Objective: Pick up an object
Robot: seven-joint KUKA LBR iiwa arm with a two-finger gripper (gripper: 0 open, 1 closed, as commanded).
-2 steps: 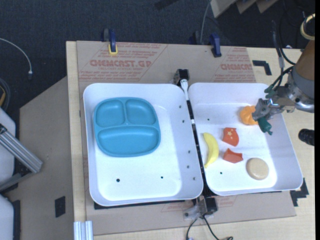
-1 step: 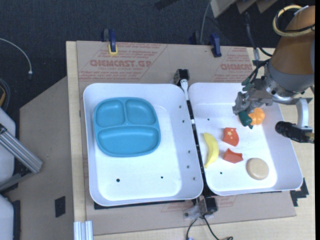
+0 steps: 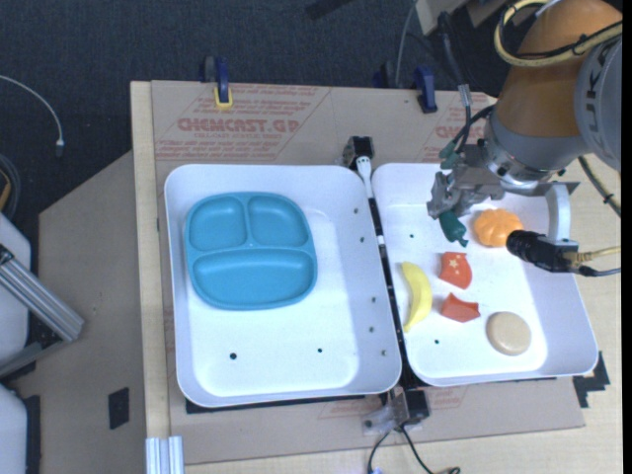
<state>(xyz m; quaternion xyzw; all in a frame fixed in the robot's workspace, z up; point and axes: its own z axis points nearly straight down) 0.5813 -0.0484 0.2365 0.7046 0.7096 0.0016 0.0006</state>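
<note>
Camera view looks down on two white bins side by side; the left bin [image 3: 276, 363] holds a blue divided plate [image 3: 252, 250] in its upper left part; the right bin [image 3: 494, 363] holds the loose items. The arm [image 3: 553, 77] reaches in from the right over the right bin's upper part; its gripper [image 3: 452, 205] hangs low near the bin's top middle, and whether its tips are spread or closed I cannot tell. A small dark green piece [image 3: 454, 228] lies right under the tips, touching or nearly so; held or not, I cannot tell. An orange [image 3: 496, 227] sits just beside it to the right; a red piece [image 3: 455, 269] lies below; a banana [image 3: 417, 294] lies near the bin's left wall; a second red piece [image 3: 459, 309] is just right of the banana; a tan disc [image 3: 510, 332] lies toward the lower right.
</note>
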